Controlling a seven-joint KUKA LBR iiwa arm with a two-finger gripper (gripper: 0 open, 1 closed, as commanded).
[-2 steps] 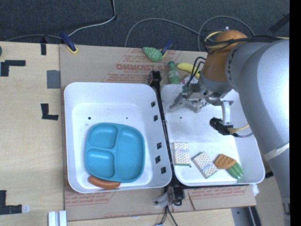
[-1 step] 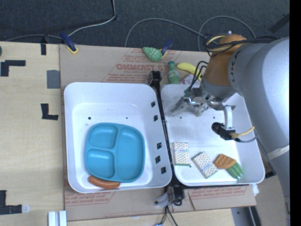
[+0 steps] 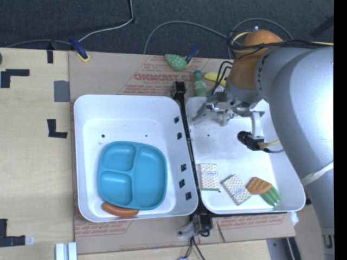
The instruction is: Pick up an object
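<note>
Nearest the camera, along the near edge of the right bin (image 3: 293,202), lie three small things in a row: a patterned packet (image 3: 209,176) by the near-left corner, a second patterned packet (image 3: 235,188) turned on a diagonal beside it, and a toy carrot (image 3: 264,190), orange with a green tip, toward the near-right corner. Its long axis runs from upper left to lower right. Any printing on the packets is too small to read.

In the left bin (image 3: 87,145), a blue divided plate (image 3: 133,175) sits toward the near edge, with an orange sausage-shaped toy (image 3: 120,210) touching its near rim.

The gripper (image 3: 219,110) hangs over the far-left corner of the right bin, well apart from the three items. They lie toward the near edge from it, so the coming move probably calls for a long travel across that bin. Whether the jaws are spread or pressed together cannot be told.

Farther back, red lettering on the cardboard reads roughly "CHEMCAST". A green toy (image 3: 175,62) rests beyond the bins on the desk (image 3: 32,107).
</note>
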